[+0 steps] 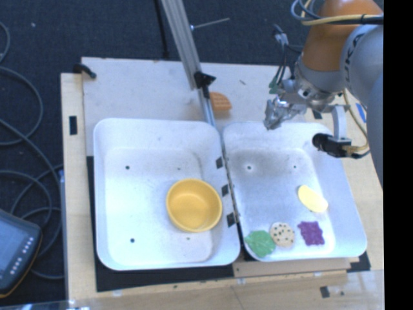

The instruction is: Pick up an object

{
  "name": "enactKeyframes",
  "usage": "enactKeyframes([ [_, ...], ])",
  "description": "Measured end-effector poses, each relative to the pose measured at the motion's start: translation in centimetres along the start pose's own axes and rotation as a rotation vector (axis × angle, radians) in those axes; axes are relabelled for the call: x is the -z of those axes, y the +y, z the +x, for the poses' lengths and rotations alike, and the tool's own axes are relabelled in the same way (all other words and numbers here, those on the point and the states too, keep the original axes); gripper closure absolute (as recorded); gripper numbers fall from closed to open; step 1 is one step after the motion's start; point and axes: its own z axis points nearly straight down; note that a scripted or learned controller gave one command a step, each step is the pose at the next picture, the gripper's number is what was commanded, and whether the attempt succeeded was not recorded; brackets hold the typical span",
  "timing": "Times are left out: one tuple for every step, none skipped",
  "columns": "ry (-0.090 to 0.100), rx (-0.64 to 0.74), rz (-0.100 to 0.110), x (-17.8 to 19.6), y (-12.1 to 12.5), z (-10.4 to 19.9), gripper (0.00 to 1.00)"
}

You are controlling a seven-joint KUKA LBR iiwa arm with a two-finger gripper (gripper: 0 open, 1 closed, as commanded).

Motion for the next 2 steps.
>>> enactKeyframes([
  [0.0,-0.001,0.003,-0.9,0.0,5.1,1.0],
  [0.0,-0.001,0.004,-1.6,0.3,9.8,1.0],
])
